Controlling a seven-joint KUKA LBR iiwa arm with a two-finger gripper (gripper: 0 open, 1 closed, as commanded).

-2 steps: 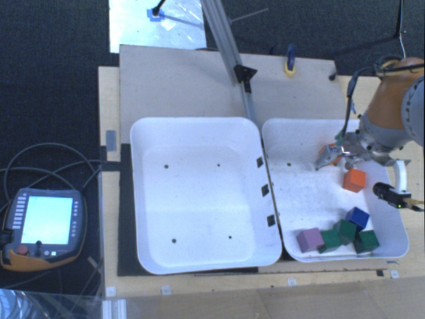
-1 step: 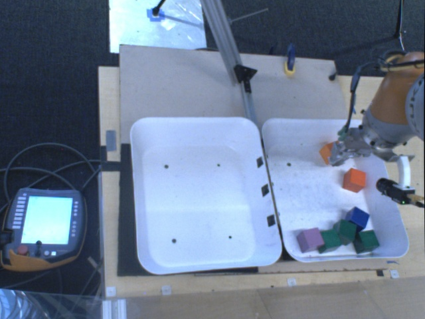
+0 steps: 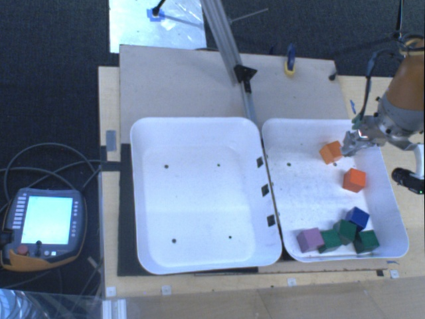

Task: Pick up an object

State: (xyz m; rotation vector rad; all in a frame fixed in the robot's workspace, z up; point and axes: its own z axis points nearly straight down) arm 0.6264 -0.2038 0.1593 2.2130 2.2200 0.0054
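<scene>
On a pale bench over dark carpet, the right-hand white bin (image 3: 392,208) holds small rigid-looking cubes, likely light, best pinched across flat opposite faces; an orange cube (image 3: 330,152) near its far wall touches the gripper (image 3: 352,143), whose grip I cannot tell.

A pale wooden bench (image 3: 199,78) carries two shallow white bins side by side: the left bin (image 3: 199,191) and the right bin (image 3: 312,198), edges touching.
</scene>
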